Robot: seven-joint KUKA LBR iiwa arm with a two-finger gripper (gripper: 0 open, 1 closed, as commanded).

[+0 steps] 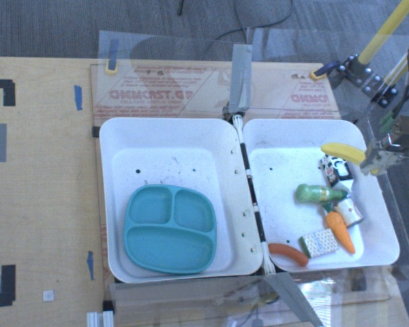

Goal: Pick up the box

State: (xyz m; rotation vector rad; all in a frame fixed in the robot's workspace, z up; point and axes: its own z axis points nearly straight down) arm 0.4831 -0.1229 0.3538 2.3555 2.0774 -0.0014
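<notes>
The box [319,242] lies nearest, at the right bin's [273,131] front beside the carrot [341,231]. My hand [380,157], grip unreadable, hovers at the rim; I must reach down next.

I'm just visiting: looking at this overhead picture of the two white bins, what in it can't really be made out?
- The gripper at the right bin's far edge: small, blurred, partly behind clear sheeting; finger state unclear.
- The black-and-white item: partly under the banana; too small to identify.
- The box: speckled, label too small to read.
- The small white piece beside the carrot: identity unclear.
</notes>
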